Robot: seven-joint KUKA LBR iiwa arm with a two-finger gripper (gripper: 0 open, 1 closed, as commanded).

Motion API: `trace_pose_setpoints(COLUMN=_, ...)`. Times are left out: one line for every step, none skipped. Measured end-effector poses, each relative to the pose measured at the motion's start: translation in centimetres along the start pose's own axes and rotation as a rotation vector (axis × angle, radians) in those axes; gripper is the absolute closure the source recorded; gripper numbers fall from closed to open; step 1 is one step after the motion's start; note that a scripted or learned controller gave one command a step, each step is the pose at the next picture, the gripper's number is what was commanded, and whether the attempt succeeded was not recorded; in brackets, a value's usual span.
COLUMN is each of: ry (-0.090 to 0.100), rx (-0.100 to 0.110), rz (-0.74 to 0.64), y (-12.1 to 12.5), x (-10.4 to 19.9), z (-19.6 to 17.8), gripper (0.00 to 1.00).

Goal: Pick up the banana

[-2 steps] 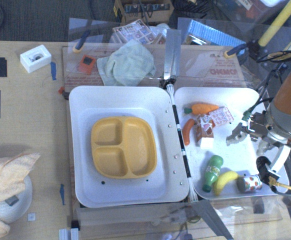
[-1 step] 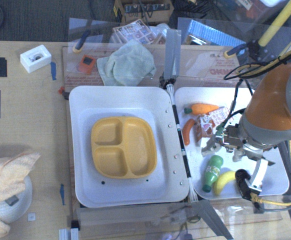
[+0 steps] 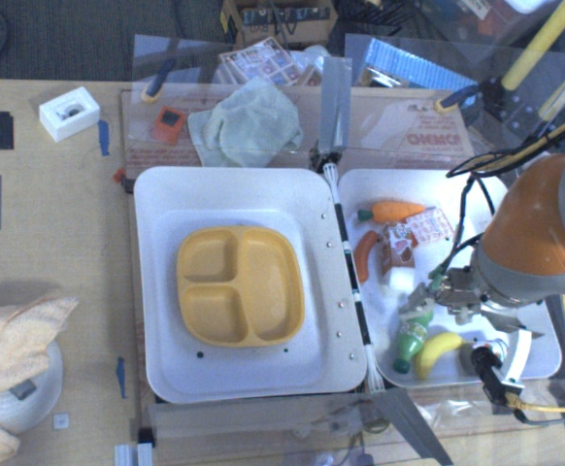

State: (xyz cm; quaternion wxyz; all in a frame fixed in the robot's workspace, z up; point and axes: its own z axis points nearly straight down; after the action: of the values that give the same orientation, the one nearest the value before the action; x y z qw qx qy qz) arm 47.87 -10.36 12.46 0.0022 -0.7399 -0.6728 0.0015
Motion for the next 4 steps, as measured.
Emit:
trace_pose_setpoints(ry=-0.001, rx=-0.010, rz=-0.051, y=0.2, x=1.1, z=3.7, gripper=0.00)
trace_pose_setpoints(ry=0.000, rx=-0.014, rz=0.279, y=0.8, x=-4.3, z=3.7, gripper=0.00)
trace_pose_setpoints(ry=-0.001, rx=-0.002, rz=0.242, y=0.4, x=-3.3, z=-6.4, gripper=0.00)
trace_pose_setpoints(ry=0.000, rx=-0.011, rz=0.139, y=1.0, x=-6.8, z=3.7, gripper=0.00)
